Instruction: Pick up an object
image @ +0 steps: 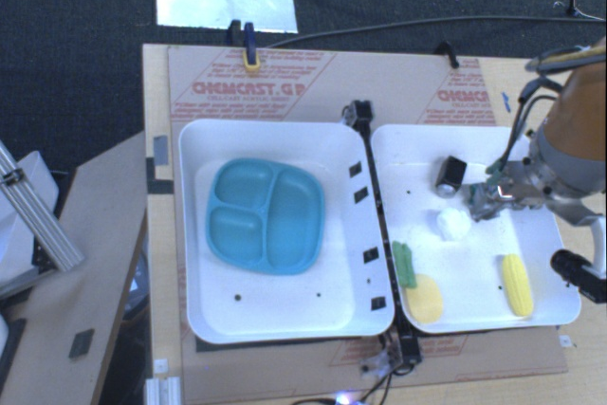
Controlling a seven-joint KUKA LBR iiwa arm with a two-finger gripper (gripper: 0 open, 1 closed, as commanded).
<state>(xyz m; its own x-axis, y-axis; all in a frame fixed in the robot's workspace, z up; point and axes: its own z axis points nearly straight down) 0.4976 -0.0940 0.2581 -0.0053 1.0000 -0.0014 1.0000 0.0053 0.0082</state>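
Gripper (482, 201) hangs over the right bin (531, 308) mid-area, just beside a small white object (453, 224); can't tell how the jaws stand. Around it: black block (450, 174) toward the far edge, corn cob (516, 284) near the front right corner, green piece (405, 264) and yellow disc (425, 299) by the left wall. Left bin (209, 147) holds a blue divided plate (265, 214); both bins sit on a cardboard-covered bench (313, 81), dark carpet (76, 14) behind.
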